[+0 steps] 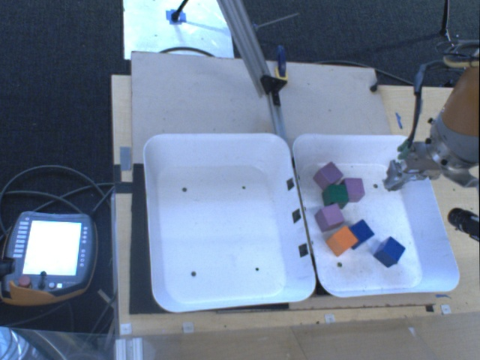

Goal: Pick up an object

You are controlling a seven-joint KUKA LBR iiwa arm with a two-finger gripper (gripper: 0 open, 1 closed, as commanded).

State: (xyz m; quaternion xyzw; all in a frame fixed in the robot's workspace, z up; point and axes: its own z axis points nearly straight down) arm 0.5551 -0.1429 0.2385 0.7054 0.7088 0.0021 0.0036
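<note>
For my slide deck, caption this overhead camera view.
Pincer poised over right bin holding seven coloured cubes, beside the left bin.

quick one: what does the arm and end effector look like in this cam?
A grey KUKA arm enters from the view's right, with a rounded orange section above the wrist. It ends in a small grey metal gripper above the right bin. A thin dark cable loops alongside the wrist. No legible markings.

No text, label, brand, number or sign can be read anywhere; the teach pendant's screen (52, 247) at the left glows blank white, its buttons too small to read.
</note>
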